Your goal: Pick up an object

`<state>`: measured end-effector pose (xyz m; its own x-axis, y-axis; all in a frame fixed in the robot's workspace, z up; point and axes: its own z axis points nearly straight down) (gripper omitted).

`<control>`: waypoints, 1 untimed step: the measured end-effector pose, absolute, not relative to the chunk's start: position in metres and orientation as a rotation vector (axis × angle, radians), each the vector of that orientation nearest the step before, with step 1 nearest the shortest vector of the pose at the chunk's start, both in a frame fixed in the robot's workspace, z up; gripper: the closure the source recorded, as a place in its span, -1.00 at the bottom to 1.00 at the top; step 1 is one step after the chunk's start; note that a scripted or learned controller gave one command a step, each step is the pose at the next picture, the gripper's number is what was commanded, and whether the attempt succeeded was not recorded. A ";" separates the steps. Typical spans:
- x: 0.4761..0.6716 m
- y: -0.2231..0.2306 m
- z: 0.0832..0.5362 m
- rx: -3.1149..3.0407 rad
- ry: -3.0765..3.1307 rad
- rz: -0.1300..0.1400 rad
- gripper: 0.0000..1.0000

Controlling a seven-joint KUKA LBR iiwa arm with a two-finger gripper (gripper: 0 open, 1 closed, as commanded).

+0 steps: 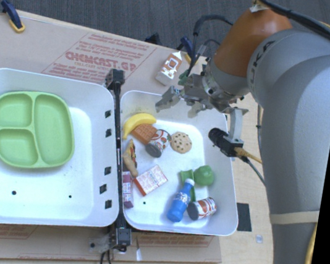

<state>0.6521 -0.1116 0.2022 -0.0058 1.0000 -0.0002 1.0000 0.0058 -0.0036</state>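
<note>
Grey arm (292,118), hand (183,97) above right bin, banana (138,122) just below-left.

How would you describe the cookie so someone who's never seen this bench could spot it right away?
Look in the right-hand white bin, the one crowded with small toy foods. Near its back edge, just right of the banana and the waffle piece, lies the cookie. It is the only flat, round, tan disc with dark specks.

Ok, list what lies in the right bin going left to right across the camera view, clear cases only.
Banana → small red-and-white box → cookie → blue bottle → green ball-shaped toy.
</note>
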 end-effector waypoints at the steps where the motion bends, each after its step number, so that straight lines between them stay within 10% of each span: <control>1: 0.652 -0.112 0.202 -2.213 -2.226 0.004 -1.00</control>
